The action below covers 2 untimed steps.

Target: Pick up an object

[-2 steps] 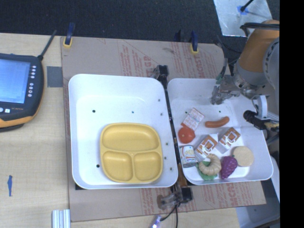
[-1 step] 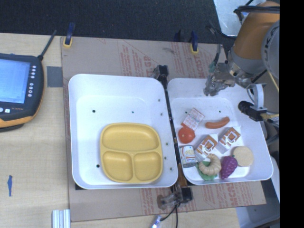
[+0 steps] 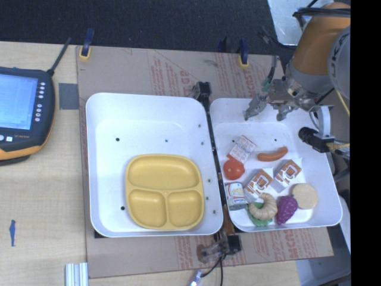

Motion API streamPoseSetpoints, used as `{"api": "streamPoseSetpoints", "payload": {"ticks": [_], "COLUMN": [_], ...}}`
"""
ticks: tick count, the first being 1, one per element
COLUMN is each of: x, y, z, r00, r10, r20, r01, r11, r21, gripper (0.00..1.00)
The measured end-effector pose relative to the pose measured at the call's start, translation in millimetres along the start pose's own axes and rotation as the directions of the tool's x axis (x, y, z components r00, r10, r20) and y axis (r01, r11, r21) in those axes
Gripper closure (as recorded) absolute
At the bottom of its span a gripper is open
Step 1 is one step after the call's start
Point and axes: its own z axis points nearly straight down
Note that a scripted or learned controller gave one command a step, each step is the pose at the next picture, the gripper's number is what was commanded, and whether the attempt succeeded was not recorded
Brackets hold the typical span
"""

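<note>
Nothing is picked yet: our gripper (image 3: 268, 107) hangs over the right bin's (image 3: 324, 219) far edge, fingers spread, holding nothing, well apart from the sausage (image 3: 272, 155).

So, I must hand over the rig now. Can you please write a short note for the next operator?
Tool: above the far edge of the right bin, nothing between its fingers.
Things: all in the right bin: hot dog, tomato, two small cartons, grapes, cookie. Yellow divided plate lies in the left bin.
Done: no pick yet.
Left: descend, grasp one object, lift.
</note>
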Motion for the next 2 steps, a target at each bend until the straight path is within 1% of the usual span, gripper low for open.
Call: {"api": "streamPoseSetpoints", "payload": {"ticks": [1,2], "x": [-5.0,-31.7], "y": [-82.0,-72.4], "z": [17.5,75.9], "r00": [1.000,1.000], "r10": [-0.001,-0.002], "r20": [0.001,0.001], "r01": [0.001,0.002], "r11": [1.000,1.000], "r21": [0.003,-0.005], "gripper": [0.00,0.00]}}
